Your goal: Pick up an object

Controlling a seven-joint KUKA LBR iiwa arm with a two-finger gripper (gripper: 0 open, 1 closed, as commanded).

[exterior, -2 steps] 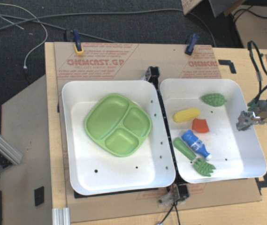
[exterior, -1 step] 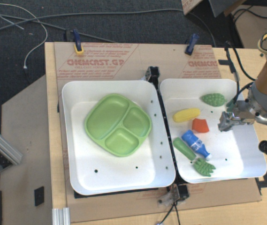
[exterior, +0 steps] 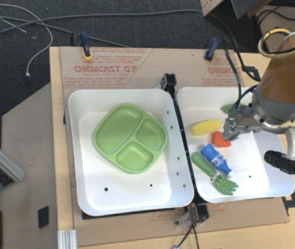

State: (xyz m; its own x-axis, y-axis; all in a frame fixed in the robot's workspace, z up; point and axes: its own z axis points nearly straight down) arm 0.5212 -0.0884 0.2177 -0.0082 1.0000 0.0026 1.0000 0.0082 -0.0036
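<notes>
Over the right bin (exterior: pixel 271 188), our gripper (exterior: pixel 230 132) hangs low, just above an orange piece (exterior: pixel 220 139) that lies beside a yellow corn cob (exterior: pixel 206 127); we cannot tell how it is set. To grip well, we should centre on the orange piece and keep clear of the corn. Nearer us lie a blue bottle (exterior: pixel 215 158) and a green fork (exterior: pixel 213 174). The left bin (exterior: pixel 85 191) carries a green divided plate (exterior: pixel 130 137). The wrist hides part of the orange piece and something green (exterior: pixel 229 108) behind.
</notes>
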